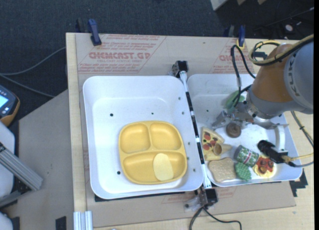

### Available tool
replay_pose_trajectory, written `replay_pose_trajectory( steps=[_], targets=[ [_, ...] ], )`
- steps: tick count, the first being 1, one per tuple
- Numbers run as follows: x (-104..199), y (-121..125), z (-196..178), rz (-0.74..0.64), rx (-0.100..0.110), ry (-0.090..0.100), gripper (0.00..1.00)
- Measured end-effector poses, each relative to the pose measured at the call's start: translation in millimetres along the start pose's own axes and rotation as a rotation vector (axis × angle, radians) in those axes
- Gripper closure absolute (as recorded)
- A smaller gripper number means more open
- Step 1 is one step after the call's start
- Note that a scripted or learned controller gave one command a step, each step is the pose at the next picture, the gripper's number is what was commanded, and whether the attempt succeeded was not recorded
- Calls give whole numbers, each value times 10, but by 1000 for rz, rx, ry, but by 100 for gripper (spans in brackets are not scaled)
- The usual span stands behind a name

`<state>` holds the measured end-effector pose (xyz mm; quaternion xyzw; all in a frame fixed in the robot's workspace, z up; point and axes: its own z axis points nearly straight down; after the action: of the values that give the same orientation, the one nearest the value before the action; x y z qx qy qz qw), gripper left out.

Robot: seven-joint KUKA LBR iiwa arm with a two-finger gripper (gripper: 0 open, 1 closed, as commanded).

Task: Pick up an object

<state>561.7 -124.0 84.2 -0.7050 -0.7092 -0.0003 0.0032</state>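
The arm reaches in from the right over the right bin (199,87). My gripper (228,123) hangs low over the bin's middle. A small brown round thing (233,130) sits right under it, and I cannot tell whether it is held. A green object (232,99) lies just behind the gripper, partly hidden by the wrist. In front lie a toy pizza slice (212,142), a slice of bread (223,170), a green can (245,154), a green leafy piece (244,172) and a round red and yellow piece (264,167).
The left bin (99,94) holds a yellow divided plate (134,139) with a pale yellow disc (162,167) in its front compartment. A divider rail (191,112) separates the two bins. Blue clamps (93,31) hold the board at the back.
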Motion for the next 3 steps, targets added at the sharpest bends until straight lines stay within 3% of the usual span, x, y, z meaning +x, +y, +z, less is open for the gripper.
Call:
replay_pose_trajectory(
  steps=[1, 2, 3],
  targets=[
    [-274, -37, -4, 8, -4, -6, 0],
    [-150, -219, -3, 7, -1, -3, 0],
    [-189, 207, -8, 4, -9, -7, 0]
  ],
)
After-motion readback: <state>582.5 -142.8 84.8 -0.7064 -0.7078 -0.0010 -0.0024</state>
